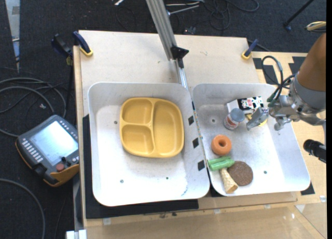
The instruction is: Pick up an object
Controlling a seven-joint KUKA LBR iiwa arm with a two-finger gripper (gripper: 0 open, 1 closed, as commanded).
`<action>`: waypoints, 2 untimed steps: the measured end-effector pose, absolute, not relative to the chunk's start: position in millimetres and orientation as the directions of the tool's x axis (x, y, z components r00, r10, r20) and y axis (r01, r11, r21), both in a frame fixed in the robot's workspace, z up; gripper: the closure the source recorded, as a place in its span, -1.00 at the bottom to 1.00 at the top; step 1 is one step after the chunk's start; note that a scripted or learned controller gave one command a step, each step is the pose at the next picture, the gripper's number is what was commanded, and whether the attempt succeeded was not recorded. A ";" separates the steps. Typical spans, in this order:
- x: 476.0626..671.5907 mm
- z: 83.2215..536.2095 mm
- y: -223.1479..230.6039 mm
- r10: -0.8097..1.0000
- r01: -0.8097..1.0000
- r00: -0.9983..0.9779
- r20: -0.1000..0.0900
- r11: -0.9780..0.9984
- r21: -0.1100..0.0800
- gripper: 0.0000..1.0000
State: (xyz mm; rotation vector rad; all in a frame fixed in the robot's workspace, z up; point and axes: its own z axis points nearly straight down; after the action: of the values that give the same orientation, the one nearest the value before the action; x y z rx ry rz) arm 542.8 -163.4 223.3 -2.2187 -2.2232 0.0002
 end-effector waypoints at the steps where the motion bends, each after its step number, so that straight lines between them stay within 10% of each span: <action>1: 542.8 223.3 -163.4 1.000 1.000 -0.001 0.001 0.001 0.000 -1.00; 2: 544.1 162.2 -155.6 1.000 1.000 -0.001 0.001 0.001 -0.006 -1.00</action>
State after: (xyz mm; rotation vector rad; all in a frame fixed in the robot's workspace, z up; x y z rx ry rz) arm 544.1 -155.6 162.2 -2.2167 -2.2186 0.0052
